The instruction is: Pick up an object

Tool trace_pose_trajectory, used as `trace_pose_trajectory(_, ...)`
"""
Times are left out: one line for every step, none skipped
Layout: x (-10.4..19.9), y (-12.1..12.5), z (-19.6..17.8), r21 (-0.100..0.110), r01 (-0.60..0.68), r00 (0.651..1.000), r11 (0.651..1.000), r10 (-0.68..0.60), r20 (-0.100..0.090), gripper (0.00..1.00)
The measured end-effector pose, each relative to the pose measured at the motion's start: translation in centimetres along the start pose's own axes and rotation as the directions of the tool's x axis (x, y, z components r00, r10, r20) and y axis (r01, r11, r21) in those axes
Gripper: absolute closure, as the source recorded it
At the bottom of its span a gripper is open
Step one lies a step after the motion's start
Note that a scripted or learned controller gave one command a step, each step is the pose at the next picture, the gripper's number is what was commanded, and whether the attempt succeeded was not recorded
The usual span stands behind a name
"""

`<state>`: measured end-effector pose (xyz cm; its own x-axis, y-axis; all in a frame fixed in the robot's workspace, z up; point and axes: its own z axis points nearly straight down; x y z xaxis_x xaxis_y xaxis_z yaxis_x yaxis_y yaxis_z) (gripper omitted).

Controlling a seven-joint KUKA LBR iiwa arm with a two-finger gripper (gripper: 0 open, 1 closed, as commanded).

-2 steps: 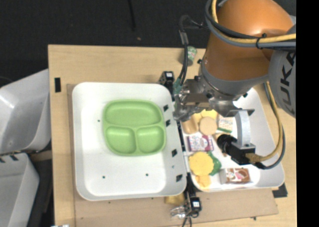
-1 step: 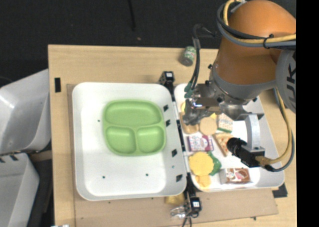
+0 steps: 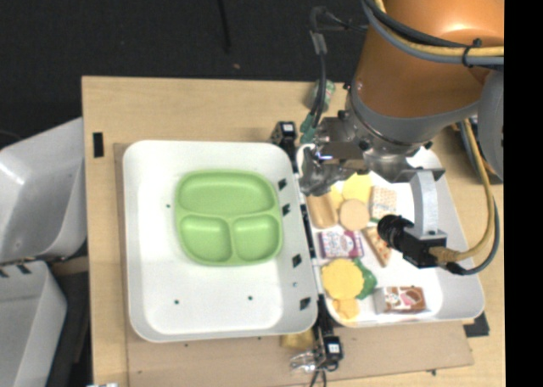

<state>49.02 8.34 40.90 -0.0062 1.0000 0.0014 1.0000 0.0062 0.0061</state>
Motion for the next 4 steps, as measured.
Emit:
trace_pose_trajectory(-1.2, -0.1, 6.2, 0.010, -0.007, 1.000, 1.000, 0.007, 0.004, 1.00)
trace_pose_trajectory(1.9, 0.1, -2.8, -0.005, -0.001, 1.000, 1.000, 0.001, -0.001, 1.00)
trace_pose_trajectory(-7.0, -0.2, 7.6, 0.015, -0.016, 1.000, 1.000, 0.016, 0.006, 1.00)
trace_pose_trajectory(-1.6, 0.1, -9.4, -0.015, 0.002, 1.000, 1.000, -0.002, -0.003, 1.00)
